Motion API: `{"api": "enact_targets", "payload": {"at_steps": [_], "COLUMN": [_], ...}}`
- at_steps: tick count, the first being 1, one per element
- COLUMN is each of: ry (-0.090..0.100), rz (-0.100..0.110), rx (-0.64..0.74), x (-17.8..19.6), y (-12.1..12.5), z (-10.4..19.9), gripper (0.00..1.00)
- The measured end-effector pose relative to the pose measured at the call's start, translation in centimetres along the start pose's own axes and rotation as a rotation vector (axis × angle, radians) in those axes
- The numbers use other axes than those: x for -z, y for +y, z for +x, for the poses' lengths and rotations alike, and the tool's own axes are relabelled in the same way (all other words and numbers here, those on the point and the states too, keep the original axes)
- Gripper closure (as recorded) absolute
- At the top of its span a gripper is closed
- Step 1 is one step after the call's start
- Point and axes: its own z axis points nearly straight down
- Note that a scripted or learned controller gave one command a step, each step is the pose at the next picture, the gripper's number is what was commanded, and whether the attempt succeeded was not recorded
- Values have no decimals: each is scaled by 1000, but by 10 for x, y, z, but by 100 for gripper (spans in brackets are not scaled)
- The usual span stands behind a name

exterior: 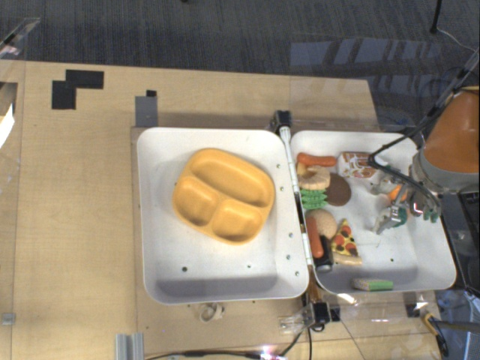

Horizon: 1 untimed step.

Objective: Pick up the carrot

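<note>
One carrot (317, 160), orange-red and slim, lies at the far left corner of the right bin (431, 268), just beside the divider, with a bun-like piece (314, 177) and green toy (313, 198) crowding its near side. The gripper (393, 217) hangs well apart from the carrot, toward the bin's right half; whether its fingers are spread or closed, I cannot tell, and nothing shows between them. Judging by this, the approach step is in hand: the next move calls for travelling left and back, then descending over the carrot.
</note>
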Motion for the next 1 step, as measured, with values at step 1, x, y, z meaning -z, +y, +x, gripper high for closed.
{"api": "enact_targets", "payload": {"at_steps": [1], "ry": [0], "rz": [0], "rx": [-232], "x": [-1], "y": [3], "z": [-14], "gripper": [0]}}
